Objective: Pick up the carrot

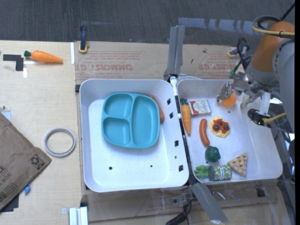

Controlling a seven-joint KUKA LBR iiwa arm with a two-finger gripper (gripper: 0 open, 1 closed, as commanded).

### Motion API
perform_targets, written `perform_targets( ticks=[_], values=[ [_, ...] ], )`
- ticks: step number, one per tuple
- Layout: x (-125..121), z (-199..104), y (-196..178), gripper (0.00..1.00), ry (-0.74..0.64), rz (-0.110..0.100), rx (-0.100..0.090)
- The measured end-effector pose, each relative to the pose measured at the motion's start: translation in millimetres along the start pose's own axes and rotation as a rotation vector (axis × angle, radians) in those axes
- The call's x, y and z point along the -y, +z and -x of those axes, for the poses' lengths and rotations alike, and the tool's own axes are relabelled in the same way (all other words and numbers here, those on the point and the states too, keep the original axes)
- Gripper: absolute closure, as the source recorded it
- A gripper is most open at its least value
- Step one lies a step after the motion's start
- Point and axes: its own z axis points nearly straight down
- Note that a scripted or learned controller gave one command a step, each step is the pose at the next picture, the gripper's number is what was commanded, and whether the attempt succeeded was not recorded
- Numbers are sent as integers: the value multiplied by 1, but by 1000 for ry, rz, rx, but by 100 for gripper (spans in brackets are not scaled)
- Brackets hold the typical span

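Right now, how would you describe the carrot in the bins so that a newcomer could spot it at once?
Look at the right-hand bin, the one holding the toy foods. Along its left wall, just below the red and white box, lies the carrot, pointing down the bin. It is orange and tapered with a green top, unlike the red sausage to its right, which is rounded at both ends.

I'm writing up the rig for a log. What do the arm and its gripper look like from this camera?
The arm is grey, rounded metal with an orange band above the wrist. A yellow-and-black cable loops over its top, and thinner dark cables run down its side. The gripper is small, silvery-grey metal hardware with light-coloured parts. No markings or labels can be made out.
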Motion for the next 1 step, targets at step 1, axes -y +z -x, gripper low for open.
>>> perform_targets(
  ticks=[1],
  values=[
    [-5,15,-40,0,-376,4,2]
  ],
)
